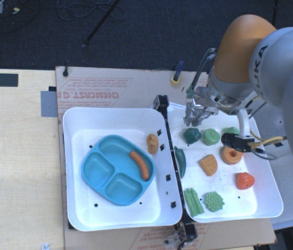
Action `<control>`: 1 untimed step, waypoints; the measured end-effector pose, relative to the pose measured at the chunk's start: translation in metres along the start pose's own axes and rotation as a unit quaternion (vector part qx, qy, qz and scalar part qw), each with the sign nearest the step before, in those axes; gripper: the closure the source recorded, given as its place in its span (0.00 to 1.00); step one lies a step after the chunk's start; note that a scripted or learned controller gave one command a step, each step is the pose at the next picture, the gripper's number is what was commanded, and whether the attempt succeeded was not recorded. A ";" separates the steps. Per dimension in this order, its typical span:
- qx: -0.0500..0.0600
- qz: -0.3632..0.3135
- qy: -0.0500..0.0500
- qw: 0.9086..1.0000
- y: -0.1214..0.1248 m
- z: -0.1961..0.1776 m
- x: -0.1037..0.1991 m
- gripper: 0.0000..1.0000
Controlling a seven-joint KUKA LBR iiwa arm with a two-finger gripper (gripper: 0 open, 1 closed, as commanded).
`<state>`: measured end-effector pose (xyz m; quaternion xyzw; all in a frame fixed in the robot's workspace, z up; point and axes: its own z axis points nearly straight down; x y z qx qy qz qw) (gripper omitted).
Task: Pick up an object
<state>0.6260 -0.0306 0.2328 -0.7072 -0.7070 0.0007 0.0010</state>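
My gripper [193,120] hangs over the far left corner of the right bin [271,202], just above a dark teal toy [191,135]. A round green toy [211,136] lies right beside the teal one. Further right are an orange ring [232,155] and a green piece [231,132], partly hidden by a black part. An orange wedge [208,164], a red toy [244,180], a bumpy green toy [214,201] and a green bean pod [192,201] lie nearer the front. I see nothing lifted off the bin floor.
A dark green pepper-like toy [179,161] lies against the divider between the bins. The left bin [73,191] holds a blue divided plate [104,176] with a sausage [141,164] on it, and a small tan piece [152,143] beside it. The arm fills the upper right.
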 end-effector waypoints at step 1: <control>0.002 0.001 0.000 1.000 -0.018 0.012 0.000 1.00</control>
